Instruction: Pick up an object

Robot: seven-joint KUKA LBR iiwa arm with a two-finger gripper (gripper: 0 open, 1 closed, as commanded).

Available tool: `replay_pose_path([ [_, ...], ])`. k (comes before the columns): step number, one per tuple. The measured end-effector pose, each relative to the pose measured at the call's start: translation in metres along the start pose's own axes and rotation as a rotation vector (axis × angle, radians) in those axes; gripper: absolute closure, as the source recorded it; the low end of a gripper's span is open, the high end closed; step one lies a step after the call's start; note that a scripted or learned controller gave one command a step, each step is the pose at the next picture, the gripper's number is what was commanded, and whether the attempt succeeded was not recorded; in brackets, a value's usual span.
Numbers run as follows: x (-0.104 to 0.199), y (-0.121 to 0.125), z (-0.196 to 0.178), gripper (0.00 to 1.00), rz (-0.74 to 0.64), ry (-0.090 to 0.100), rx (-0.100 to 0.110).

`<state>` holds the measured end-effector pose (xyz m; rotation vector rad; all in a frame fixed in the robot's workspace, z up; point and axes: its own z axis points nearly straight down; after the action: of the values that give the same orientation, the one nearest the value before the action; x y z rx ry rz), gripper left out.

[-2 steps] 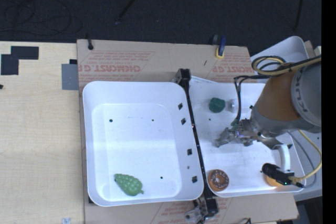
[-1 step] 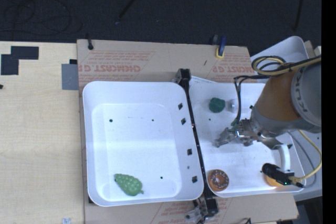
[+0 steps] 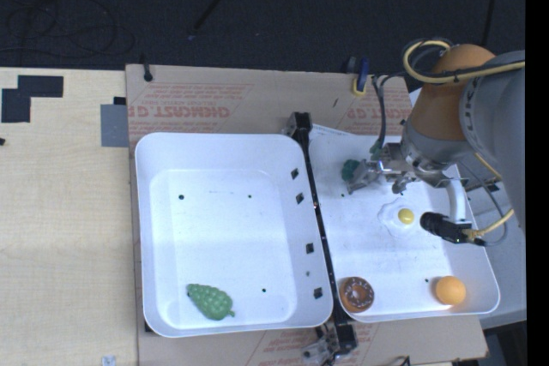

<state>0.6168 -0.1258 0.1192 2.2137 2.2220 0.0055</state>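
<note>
Smooth white bins (image 3: 163,184); bumpy green bunch (image 3: 210,302).

tool (image 3: 371,173) finger gap unclear, green object (image 3: 351,170) blurred

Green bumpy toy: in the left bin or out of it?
In. The green bumpy toy lies on the floor of the left bin, near its front wall, apart from the tool.

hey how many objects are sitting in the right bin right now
4: a green item by the pincer, a fried egg mid-bin, a donut and an orange along the near edge. The arm may hide more.
</note>
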Motion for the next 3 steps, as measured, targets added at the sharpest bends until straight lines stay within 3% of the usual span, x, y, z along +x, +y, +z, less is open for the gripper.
replay_pose_path([
  [1, 0.049, 0.008, 0.034, 0.0, 0.0, 0.003, 0.011],
  [2, 0.032, 0.028, 0.032, 0.0, 0.001, 0.001, 0.006],
  [3, 0.045, 0.016, 0.032, 0.0, 0.002, 0.001, 0.011],
])
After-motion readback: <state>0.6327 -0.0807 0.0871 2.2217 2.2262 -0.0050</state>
